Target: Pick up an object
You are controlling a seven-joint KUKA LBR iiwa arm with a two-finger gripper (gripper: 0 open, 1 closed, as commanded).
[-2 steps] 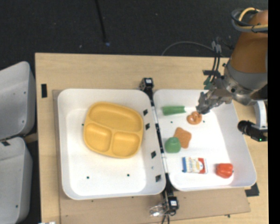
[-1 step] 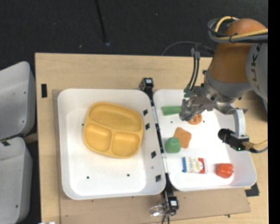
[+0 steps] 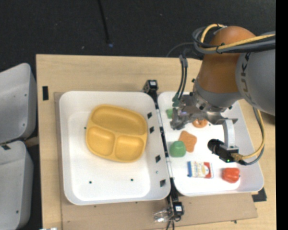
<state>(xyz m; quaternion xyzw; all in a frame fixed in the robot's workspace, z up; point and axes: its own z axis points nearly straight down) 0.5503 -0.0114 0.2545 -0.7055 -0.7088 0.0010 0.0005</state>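
The claw (image 3: pixel 181 120) hangs low over the right bin (image 3: pixel 249 178); its grip cannot be told. Just beside it lie an orange piece (image 3: pixel 187 141) and a green ball (image 3: pixel 177 149). Nearer the front sit a small carton (image 3: pixel 200 169) and a red pepper (image 3: pixel 231 175). A yellow divided plate (image 3: pixel 116 132) rests in the left bin (image 3: pixel 110 186).

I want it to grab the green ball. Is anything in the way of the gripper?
Nothing visible blocks it. The green ball sits in the open, just below the gripper, with the orange piece right beside it.
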